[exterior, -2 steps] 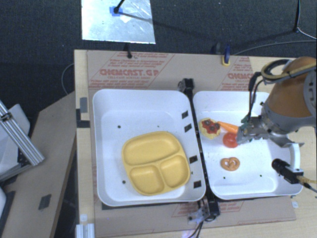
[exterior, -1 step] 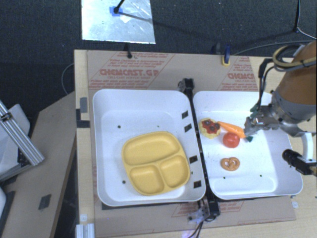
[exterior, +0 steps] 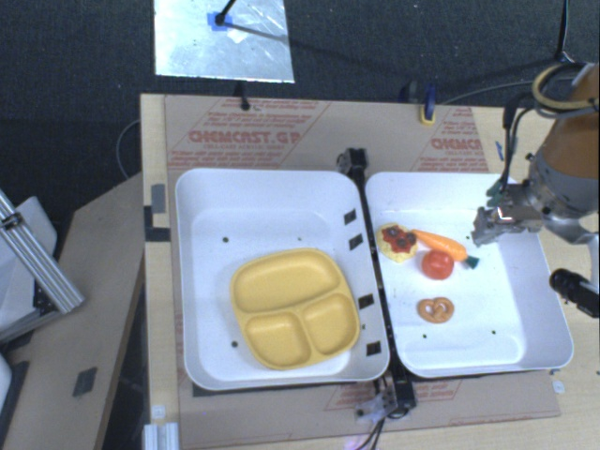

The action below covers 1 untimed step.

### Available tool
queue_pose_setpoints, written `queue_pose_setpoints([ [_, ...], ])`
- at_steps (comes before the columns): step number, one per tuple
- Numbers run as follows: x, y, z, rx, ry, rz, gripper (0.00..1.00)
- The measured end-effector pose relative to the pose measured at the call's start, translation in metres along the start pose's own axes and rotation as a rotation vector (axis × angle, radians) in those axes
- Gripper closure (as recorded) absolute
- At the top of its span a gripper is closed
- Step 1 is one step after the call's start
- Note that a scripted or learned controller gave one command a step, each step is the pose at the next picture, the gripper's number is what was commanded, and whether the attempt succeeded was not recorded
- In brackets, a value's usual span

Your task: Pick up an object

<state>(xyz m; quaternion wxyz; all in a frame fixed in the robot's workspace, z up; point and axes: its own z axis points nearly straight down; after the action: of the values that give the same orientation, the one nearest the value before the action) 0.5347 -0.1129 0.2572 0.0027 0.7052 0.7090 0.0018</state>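
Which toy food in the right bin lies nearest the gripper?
The carrot: its tip points toward the gripper, while the tomato, tart and pretzel lie farther.

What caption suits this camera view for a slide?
Gripper hovers beside carrot, tomato and pretzel in right bin.

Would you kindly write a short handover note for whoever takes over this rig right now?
Pincer: over the right bin, near its far right side, holding nothing visible.
Right bin items: carrot, tomato, pretzel, small tart.
Left bin: yellow tray.
Done: nothing picked yet.
Left: grasp and lift one item; the carrot tip lies nearest.
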Motion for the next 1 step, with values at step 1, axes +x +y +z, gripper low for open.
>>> queue_pose_setpoints([
  [1, 0.0492, -0.0009, 0.0133, 0.004, 0.003, -0.004, 1.0],
])
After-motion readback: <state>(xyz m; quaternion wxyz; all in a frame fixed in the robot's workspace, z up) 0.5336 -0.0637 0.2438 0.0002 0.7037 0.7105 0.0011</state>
